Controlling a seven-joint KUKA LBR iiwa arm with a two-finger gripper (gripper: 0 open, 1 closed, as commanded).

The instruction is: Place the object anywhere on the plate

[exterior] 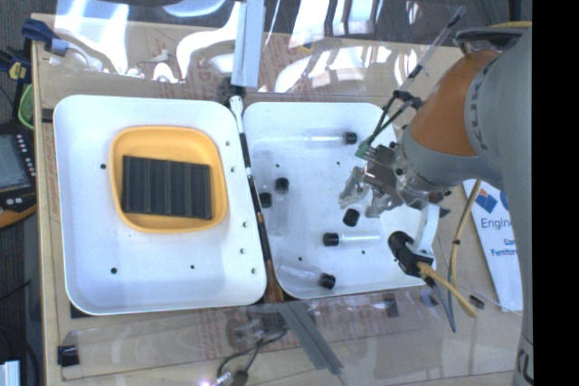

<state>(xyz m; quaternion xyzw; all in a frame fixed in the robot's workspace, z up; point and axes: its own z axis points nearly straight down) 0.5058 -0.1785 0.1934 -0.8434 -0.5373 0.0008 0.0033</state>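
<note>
The task's things are small clear plastic tubes with black caps, scattered over the floor of the right-hand shallow white bin (271, 127). Each is a thin see-through cylinder that nearly vanishes against the white, so the dark cap at one end is what marks it. One capped tube (333, 137) lies on its side near the bin's far wall, its cap at the right end. Another capped tube (348, 239) lies flat toward the near side, cap at its left end. A third (308, 277) lies close to the near wall, with its cap at the right. Two lone black caps (281, 184) and (265, 199) sit near the bin's left wall; whether tubes are attached under them cannot be told.

The yellow rounded plate (122, 158) rests in the left-hand white bin (81, 267), with a dark ribbed rectangular insert (168, 186) covering its centre. None of the tubes is on it.

The grey arm with an orange band (461, 117) reaches in from the right, and its pincer (362, 199) hangs low over the right side of the right bin. A black-capped piece (351, 217) shows just at its tip, but whether the pincer is open, closed or gripping that piece cannot be told. Both bins stand side by side on the wooden table (181, 348).
</note>
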